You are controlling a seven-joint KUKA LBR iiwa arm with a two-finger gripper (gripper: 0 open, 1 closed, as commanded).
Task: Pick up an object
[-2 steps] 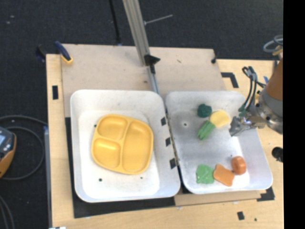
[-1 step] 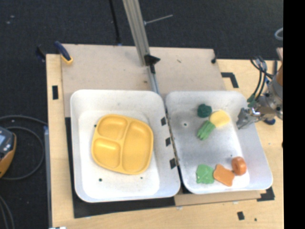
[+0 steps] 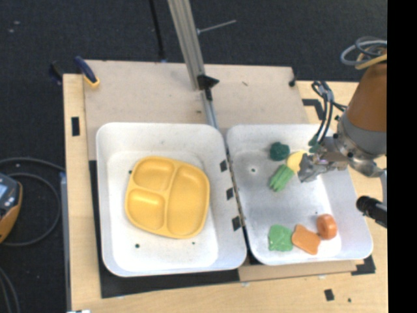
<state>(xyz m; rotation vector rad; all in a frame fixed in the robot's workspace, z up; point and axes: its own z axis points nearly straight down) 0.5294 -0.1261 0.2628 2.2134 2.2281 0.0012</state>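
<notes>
The arm comes in from three o'clock, its orange band above a grey wrist, and its jaws sit low over the right bin, toward that bin's upper middle. Whether the jaws are spread or pressed together cannot be told at this slant; nothing can be seen pinched between them.

Just at the nine o'clock side of the jaws lies a small yellow piece, touching or nearly touching the tips. A dark green lump sits at about eleven o'clock from the yellow piece, close beside it. A light green ridged piece lies at seven o'clock from the yellow piece, tilted.

Toward the right bin's five o'clock corner three more toys sit in a row: a flat green piece, an orange flat piece just beside it, and a rounder orange-red piece touching the flat orange one at its two o'clock side.

The left bin holds a yellow divided plate with three compartments, lying flat near the bin's middle. Both bins rest side by side on the table, and a metal rail rises from twelve o'clock between them.
</notes>
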